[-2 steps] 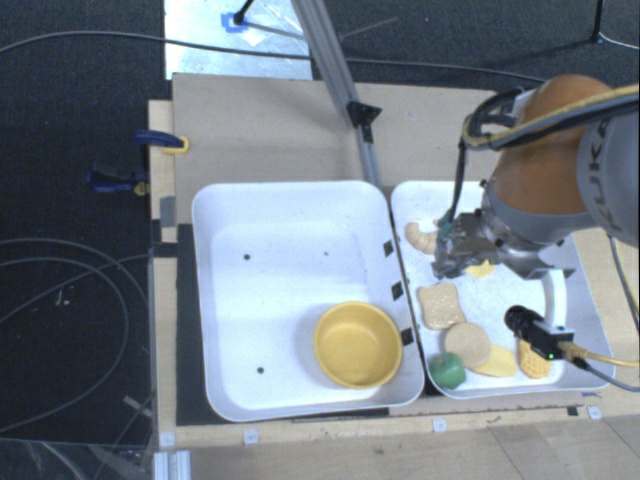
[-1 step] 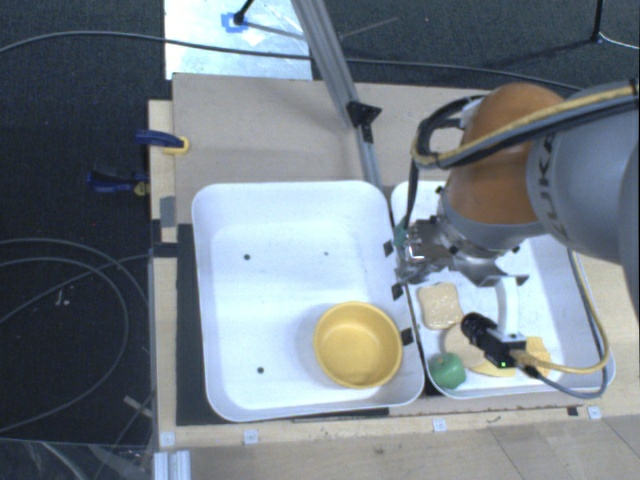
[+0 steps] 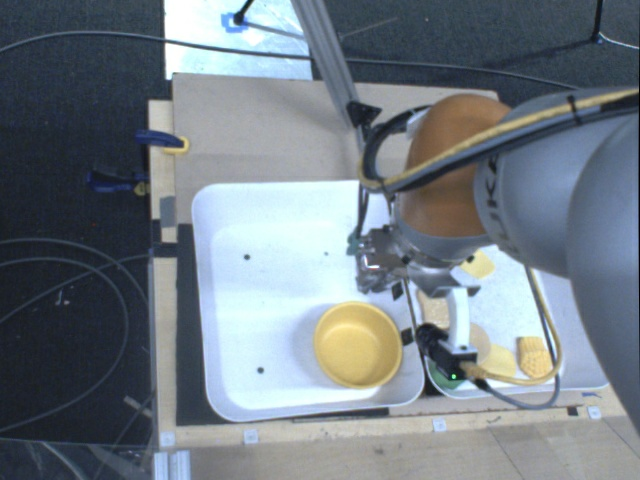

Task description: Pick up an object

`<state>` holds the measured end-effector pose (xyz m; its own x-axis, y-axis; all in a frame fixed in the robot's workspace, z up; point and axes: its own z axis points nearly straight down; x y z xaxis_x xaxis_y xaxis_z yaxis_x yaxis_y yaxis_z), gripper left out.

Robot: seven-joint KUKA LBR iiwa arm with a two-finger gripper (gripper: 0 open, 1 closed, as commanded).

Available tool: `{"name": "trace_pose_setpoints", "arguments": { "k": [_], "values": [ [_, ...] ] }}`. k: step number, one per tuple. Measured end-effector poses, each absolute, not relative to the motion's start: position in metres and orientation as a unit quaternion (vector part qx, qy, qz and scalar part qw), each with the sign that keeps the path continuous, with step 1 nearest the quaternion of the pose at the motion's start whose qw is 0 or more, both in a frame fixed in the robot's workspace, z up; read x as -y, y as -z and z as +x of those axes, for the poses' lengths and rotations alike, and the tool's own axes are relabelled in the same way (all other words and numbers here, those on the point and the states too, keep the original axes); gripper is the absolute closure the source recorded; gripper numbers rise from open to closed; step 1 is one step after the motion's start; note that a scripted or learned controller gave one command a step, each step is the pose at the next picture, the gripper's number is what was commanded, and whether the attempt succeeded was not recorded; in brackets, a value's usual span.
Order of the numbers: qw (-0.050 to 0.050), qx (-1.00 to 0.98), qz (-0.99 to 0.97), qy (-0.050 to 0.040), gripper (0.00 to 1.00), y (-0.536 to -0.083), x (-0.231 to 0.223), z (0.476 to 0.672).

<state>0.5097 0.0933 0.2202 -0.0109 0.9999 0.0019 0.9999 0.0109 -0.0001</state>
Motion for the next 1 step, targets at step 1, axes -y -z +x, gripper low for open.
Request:
{"name": "trace_pose_setpoints", "arguments": {
  "k": [1],
  "values": [
    [0.0, 0.708, -0.706, 0.0006, 0.0, -0.2206, -0.09, 0.5103]
  ]
}}
